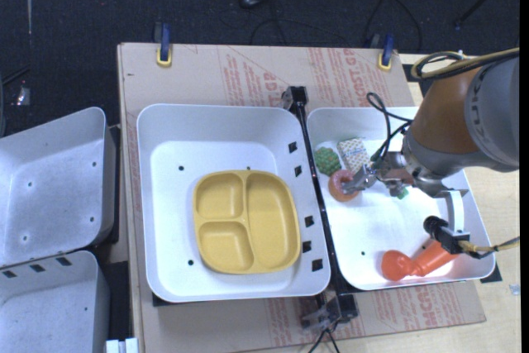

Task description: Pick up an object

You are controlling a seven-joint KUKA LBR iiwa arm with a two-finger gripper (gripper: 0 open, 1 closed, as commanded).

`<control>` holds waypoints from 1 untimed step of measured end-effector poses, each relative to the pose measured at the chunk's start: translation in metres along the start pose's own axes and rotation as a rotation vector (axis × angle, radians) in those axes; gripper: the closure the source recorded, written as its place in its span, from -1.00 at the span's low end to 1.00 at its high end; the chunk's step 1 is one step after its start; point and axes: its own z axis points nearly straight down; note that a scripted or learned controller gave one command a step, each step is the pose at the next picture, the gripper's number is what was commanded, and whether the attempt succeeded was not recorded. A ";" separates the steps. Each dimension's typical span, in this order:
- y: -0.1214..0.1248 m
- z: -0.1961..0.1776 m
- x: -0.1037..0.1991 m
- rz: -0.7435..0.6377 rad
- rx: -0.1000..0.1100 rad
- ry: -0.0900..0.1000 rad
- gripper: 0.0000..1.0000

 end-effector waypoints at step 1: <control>0.002 -0.013 0.001 -0.003 -0.006 0.000 1.00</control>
